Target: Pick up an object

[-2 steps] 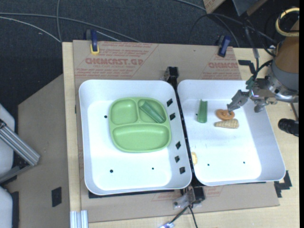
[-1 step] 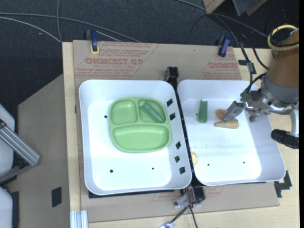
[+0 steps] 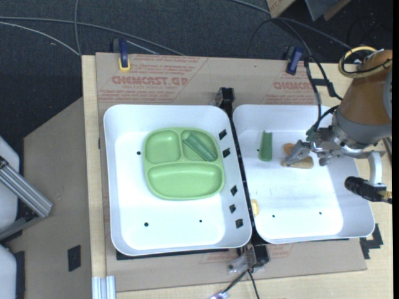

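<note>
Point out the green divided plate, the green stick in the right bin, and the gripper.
green divided plate (image 3: 181, 180): camera view, its large lower compartment.
green stick (image 3: 266, 146): camera view, mid-length.
gripper (image 3: 298, 156): camera view, between its fingertips.

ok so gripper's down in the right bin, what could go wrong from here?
1. The gripper sits right at the small tan object; that piece is small and low, so a close may pinch only its edge and slip off.
2. The green stick lies just left of it; a sideways nudge could push the two together.
3. The cables run close to the arm and could snag.
</note>
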Tool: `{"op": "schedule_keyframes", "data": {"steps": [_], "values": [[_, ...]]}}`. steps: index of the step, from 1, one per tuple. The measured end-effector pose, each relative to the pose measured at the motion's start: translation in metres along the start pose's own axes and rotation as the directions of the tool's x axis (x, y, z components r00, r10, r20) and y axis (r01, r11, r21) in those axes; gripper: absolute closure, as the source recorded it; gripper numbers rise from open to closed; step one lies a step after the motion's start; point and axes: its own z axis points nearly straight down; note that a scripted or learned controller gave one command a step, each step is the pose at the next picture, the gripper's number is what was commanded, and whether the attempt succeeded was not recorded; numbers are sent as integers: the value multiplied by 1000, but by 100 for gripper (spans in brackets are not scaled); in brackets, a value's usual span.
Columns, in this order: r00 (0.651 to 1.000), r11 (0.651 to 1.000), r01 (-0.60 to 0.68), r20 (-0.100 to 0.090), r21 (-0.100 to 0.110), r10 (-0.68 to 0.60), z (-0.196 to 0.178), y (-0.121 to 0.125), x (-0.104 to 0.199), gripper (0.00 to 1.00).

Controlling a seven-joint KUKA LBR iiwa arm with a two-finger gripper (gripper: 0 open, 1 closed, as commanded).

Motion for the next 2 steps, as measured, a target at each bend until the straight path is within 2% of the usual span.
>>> {"op": "schedule_keyframes", "data": {"steps": [1,2], "values": [[1000,1000,0,0,-2,0,52,0,1,0],[1000,1000,0,1,-7,0,38,1,0,100]]}}
